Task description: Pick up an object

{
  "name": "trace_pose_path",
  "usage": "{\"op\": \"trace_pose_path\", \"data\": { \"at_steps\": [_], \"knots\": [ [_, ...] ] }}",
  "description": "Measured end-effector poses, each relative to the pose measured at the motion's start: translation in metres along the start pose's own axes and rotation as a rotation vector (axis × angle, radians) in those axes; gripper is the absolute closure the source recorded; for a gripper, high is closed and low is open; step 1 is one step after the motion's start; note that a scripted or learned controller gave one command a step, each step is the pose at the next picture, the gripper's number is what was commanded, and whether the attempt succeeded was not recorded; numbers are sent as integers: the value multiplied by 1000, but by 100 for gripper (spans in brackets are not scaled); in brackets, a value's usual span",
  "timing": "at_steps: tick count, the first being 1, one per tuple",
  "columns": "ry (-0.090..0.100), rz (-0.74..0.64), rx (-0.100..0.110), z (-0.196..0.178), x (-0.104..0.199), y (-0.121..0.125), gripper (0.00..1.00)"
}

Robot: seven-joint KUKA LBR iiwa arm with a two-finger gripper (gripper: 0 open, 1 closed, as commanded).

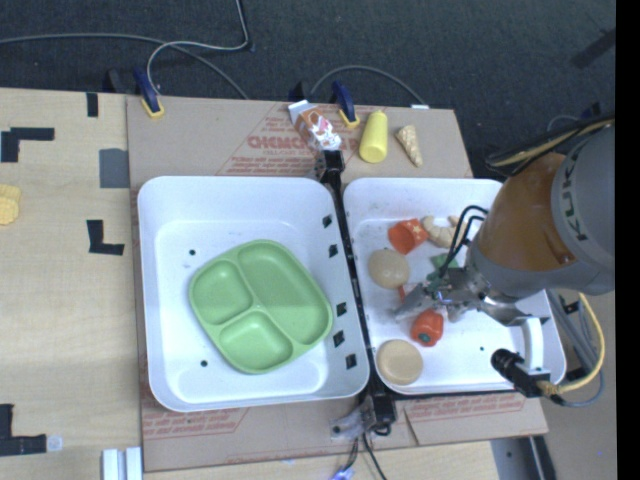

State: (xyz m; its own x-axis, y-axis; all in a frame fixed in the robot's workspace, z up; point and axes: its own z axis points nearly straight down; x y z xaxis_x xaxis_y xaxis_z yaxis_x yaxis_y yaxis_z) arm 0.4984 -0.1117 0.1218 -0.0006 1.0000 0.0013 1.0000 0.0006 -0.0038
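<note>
Reaching in from 3 o'clock, the grey arm [560,218] stretched over the right bin [480,363], its orange band just above the wrist and the white letters "KU" readable on its side. The gripper [432,296] hung low near the middle of that bin, pointing toward 9 o'clock; whether its pincer was apart or together could not be told. A small red-orange object [427,328] lay just beside it at 6 o'clock, apart from it as far as could be seen. A beige round piece [389,268] sat at 10 o'clock from the gripper, an orange piece [406,235] farther up at 11 o'clock, and a tan disc [400,361] at 7 o'clock. The left bin [160,268] held a green divided plate [260,305]. Red print on the cardboard [230,133] at 12 o'clock read "CHEMCO".
</note>
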Motion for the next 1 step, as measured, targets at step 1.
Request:
{"op": "trace_pose_path", "data": {
  "at_steps": [1],
  "knots": [
    [-2,1,-6,36,13,-14,0]
  ]
}}
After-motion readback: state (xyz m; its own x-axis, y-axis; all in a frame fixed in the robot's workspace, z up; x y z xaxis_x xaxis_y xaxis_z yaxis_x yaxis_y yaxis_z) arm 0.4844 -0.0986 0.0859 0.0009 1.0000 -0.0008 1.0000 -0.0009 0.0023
